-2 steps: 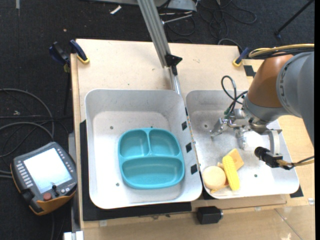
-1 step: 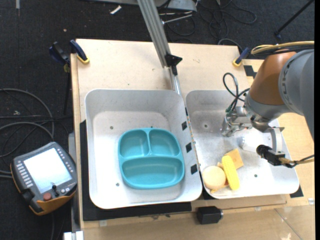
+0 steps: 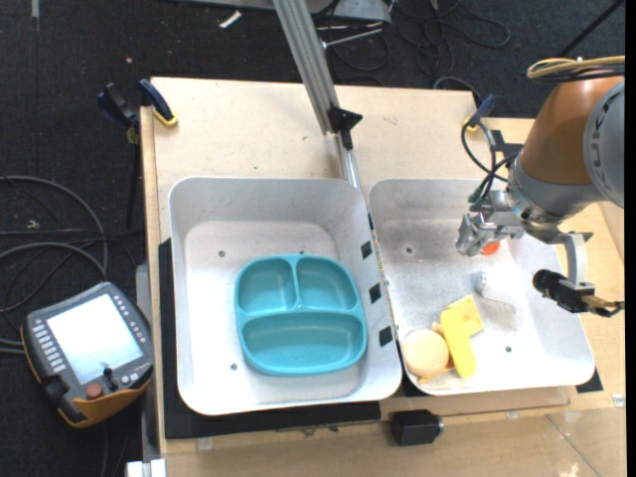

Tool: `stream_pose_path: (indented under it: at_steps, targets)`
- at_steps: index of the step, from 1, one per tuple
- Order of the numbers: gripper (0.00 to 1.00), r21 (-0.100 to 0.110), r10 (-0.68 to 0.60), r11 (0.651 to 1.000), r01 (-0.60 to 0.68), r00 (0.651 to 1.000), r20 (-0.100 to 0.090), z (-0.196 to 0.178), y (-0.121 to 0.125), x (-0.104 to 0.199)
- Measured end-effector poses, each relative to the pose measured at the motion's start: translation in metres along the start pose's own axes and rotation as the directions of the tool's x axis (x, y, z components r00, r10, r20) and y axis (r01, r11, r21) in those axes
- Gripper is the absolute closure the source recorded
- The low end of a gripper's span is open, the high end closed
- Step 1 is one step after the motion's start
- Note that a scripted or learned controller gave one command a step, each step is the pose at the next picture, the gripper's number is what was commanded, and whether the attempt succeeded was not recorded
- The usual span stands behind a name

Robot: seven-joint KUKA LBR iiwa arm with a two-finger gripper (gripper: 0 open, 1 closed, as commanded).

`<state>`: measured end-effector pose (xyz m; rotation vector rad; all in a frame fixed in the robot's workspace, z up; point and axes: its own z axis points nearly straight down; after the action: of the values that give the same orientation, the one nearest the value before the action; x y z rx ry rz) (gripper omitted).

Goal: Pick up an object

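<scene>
Two white bins sit side by side on a wooden bench. The left bin (image 3: 199,266) holds a teal plate with three parts (image 3: 298,313), lying flat near the middle. There is bare white floor all around the plate, most of it at the top and left.

The right bin (image 3: 417,207) has its things in the bottom left corner. A yellow block (image 3: 461,334) lies there at a tilt, and a round cream ball (image 3: 425,352) touches it on its left side. Both sit very close to the bin's bottom edge and to the wall next to the left bin. A bit of orange peeks out between them. A small grey piece (image 3: 480,285) lies just above the yellow block.

The gripper (image 3: 479,233) is in the upper middle of the right bin, well apart from the yellow block and the ball. A small red thing (image 3: 489,247) shows right under it. I cannot tell if it is open or closed, or if it has the red thing.

The top left and right side of this bin are bare. A grey pole (image 3: 313,63) slants down to where the bins meet.
</scene>
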<state>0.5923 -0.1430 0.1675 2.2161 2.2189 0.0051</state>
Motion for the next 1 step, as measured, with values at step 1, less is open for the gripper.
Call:
stream_pose_path:
  at_steps: [1]
  targets:
    - [1.0,-0.001,-0.001,1.0,0.001,1.0,0.001,-0.0587,0.0098,-0.0053]
